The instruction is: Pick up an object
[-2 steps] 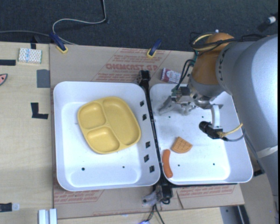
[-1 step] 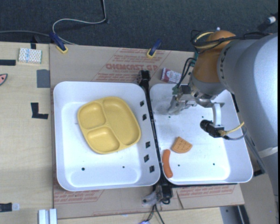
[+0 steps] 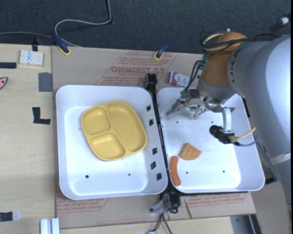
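In the right bin (image 3: 244, 177), an orange wafer-like piece (image 3: 189, 152) lies near the middle. An orange-red sausage-shaped piece (image 3: 175, 170) rests by the bin's front left wall. My gripper (image 3: 186, 111) hangs over the back left part of this bin, above and behind the wafer. It is open with nothing between its fingers; one finger (image 3: 173, 109) points left toward the divider. The left bin (image 3: 71, 179) holds a yellow three-compartment plate (image 3: 113, 129).
The grey arm with its orange band (image 3: 219, 72) covers the right bin's back right corner. A small wrapped packet (image 3: 177, 78) lies on the cardboard behind the bins. Yellow clips (image 3: 161, 52) and a cable (image 3: 83, 21) sit at the back. A black plug (image 3: 220, 133) hangs over the right bin.
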